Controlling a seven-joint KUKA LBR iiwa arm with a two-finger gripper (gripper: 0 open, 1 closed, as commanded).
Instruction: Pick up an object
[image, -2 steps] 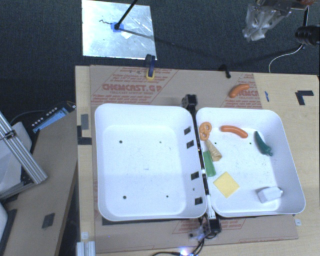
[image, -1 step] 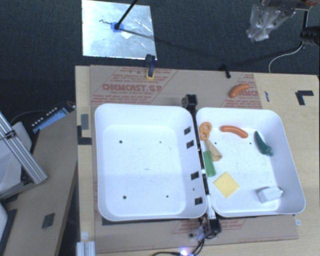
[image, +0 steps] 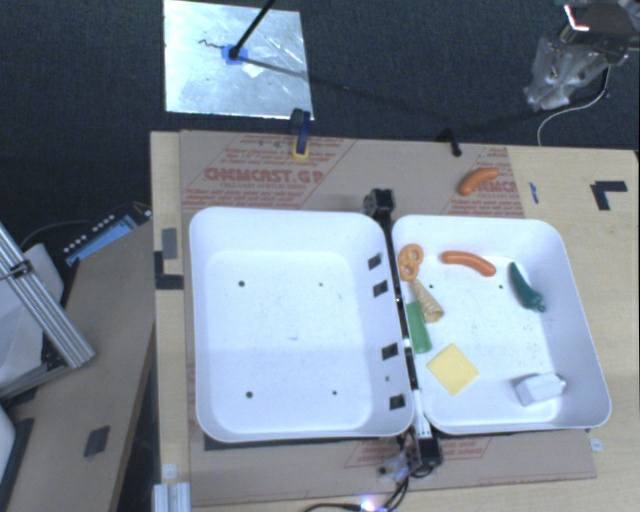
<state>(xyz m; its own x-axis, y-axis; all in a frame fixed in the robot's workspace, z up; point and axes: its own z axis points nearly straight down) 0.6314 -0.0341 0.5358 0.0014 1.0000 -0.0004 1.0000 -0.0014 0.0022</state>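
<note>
The right bin (image: 575, 300) holds several small items. An orange pretzel (image: 410, 261) lies at its upper left, with an orange sausage (image: 468, 262) beside it. A dark green pepper (image: 524, 286) sits near the right wall. A tan cone (image: 428, 301) and a green stick (image: 417, 328) lie along the left wall. A yellow cheese slice (image: 453, 369) and a white block (image: 538, 387) sit toward the front. My gripper (image: 565, 68) hovers far above the bench at the top right, well away from the bins; its fingers are too blurred to read.
The left bin (image: 290, 320) stands beside the right one. A second orange sausage (image: 478, 181) lies on the cardboard behind the right bin. A yellow-and-blue clamp (image: 299, 135) sits at the bench's back edge, by a shiny metal sheet (image: 238, 60).
</note>
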